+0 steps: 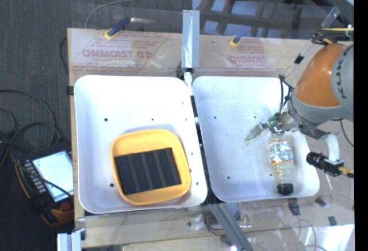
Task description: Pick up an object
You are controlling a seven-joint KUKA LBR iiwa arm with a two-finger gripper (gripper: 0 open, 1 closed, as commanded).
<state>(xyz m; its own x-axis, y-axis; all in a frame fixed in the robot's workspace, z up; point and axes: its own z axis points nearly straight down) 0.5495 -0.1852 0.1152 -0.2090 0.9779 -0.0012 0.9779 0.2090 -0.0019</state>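
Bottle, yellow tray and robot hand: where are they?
bottle (280, 155), camera view, on its label in the right bin.
yellow tray (151, 166), camera view, on its dark ribbed middle.
gripper (260, 130), camera view, between its fingertips, beside the bottle's upper end.

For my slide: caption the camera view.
Gripper beside a bottle in the right bin; yellow tray in the left bin.

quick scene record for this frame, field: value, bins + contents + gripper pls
left bin: holds a yellow tray with a dark ribbed insert, toward the near side
right bin: holds a clear plastic bottle, lying down, black cap toward the near edge
arm: reaches in from the right, over the right bin
gripper: low over the right bin, just above the bottle's base end
grasp: nothing seen between the fingers
finger state: cannot tell
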